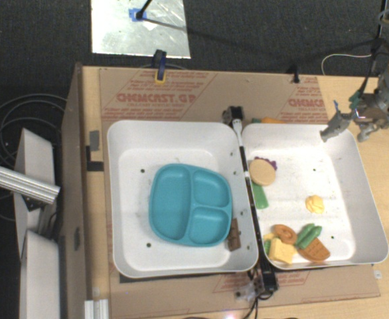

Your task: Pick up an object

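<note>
Several toy foods lie in the right bin (340, 178). A tan round cookie (263, 173) rests on a purple piece near the divider, with a green piece (259, 196) just below it. A small yellow piece (315, 205) lies alone mid-bin. At the front sit a pretzel (285, 232), a yellow cheese wedge (281, 250), a green leafy piece (307, 234) and an orange piece (317, 250). My gripper (349, 127) hangs open above the bin's far right corner, two grey fingers spread, nothing between them.
The left bin (131, 151) holds a blue divided plate (190, 205). A brown piece (234, 234) lies by the divider at the front. Cardboard underlies both bins. A clamp (234, 117) stands at the far end of the divider. Cables run at top right.
</note>
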Tool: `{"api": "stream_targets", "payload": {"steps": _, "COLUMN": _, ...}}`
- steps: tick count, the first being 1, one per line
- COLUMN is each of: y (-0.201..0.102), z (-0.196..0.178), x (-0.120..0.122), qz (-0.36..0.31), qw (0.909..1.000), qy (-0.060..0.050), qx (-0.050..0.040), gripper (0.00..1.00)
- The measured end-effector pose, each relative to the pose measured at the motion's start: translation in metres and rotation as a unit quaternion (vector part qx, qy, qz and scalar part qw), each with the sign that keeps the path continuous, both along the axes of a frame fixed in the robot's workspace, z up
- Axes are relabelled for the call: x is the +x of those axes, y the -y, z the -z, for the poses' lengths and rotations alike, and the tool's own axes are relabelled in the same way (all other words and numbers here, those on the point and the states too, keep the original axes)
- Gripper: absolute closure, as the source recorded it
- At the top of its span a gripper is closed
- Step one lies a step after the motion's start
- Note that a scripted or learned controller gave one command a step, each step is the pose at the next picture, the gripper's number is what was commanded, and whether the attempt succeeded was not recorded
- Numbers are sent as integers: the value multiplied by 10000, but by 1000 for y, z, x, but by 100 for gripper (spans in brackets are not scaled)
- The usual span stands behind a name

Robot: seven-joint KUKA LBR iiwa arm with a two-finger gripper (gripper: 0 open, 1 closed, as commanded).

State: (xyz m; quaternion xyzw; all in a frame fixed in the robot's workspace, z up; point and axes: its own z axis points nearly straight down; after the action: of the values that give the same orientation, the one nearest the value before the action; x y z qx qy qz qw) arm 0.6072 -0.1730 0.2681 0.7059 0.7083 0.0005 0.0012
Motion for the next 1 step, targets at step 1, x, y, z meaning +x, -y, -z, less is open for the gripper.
{"api": "stream_targets", "payload": {"steps": 1, "y": 7, "z": 137, "x": -33, "qz": 20, "qw": 10000, "qy": -74, "qx": 21, "gripper": 0}}
